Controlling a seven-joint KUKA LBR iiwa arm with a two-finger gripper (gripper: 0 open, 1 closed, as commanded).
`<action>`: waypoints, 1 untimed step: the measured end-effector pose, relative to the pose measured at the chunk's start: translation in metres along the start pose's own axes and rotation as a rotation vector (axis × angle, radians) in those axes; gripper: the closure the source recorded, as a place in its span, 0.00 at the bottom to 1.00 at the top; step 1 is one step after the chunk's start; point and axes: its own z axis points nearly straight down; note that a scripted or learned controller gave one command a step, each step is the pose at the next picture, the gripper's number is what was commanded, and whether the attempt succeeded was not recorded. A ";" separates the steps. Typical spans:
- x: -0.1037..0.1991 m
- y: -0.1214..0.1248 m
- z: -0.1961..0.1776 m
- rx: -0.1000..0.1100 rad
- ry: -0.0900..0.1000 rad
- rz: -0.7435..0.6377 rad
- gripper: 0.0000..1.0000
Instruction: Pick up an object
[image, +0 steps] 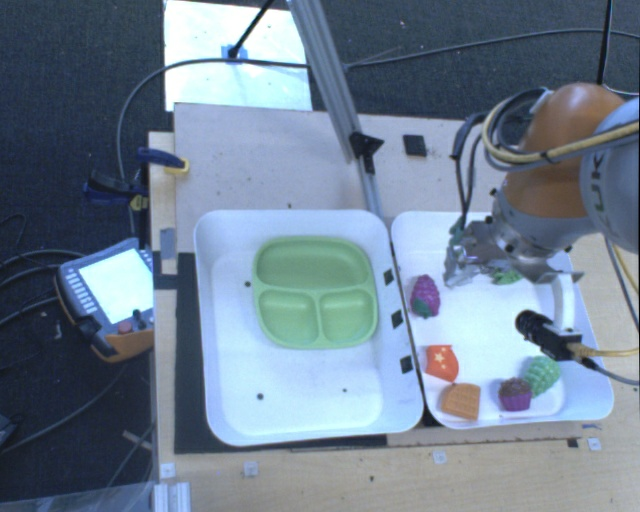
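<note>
The grey two-finger gripper (462, 268) hangs over the upper part of the right shallow white bin (590, 405); whether it is wide or narrow cannot be told. Just below it lies a bumpy purple toy grape bunch (426, 296) with a green stem end, near the bin's left wall. The left white bin (225, 400) holds a pale green divided plastic plate (315, 292).

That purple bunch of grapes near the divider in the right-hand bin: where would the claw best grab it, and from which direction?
Probably from straight above, closing across the narrow middle of the purple grapes. The bunch lies flat and alone on the right bin, longer than it is wide, so its sides are free. The bin's wall toward the left bin is close by, which makes a sideways approach awkward. The gripper is already close by, to its upper right.
</note>
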 end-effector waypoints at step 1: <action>0.054 0.005 0.012 0.001 0.000 0.000 1.00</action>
